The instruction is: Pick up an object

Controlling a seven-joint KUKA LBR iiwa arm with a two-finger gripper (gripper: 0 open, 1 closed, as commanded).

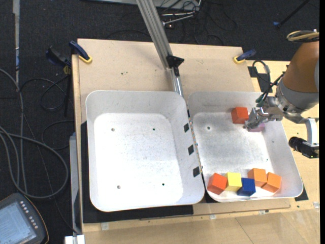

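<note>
In the right bin my gripper hangs low near the far right side, just right of an orange-red block. A small purple object lies right under the fingertips, partly hidden by them. Along the bin's near edge sits a cluster of blocks: an orange one, a yellow one, a blue one and two more orange ones.
The left bin lies beside the right one, with black clips along their shared wall. A slanted metal pole crosses the far part of the bench. Clamps grip the board's far corners.
</note>
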